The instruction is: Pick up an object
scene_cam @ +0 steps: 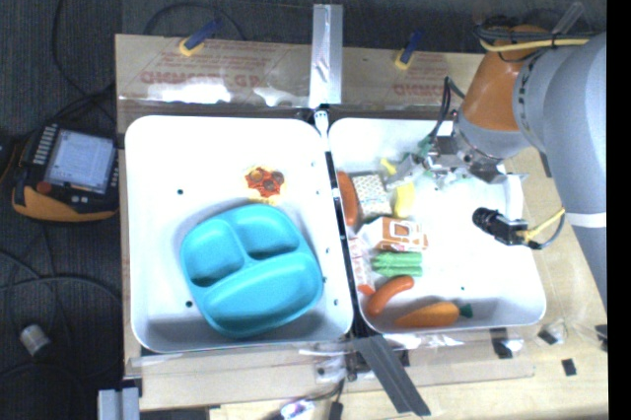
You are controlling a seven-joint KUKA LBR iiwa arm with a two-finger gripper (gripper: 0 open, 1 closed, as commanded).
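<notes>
Nothing is picked up yet: the gripper [426, 159], whether spread or closed I cannot tell, hangs in the right bin [513, 295], a yellow piece [404, 198] just below-left of it.

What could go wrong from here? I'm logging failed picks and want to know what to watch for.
The toys in the right bin are crowded: the yellow piece, the speckled block and the sausage lie close together, so the tool, hovering near the yellow piece, may nudge neighbours or pinch two at once. They also sit near the divider wall, which could block a clean approach.
</notes>
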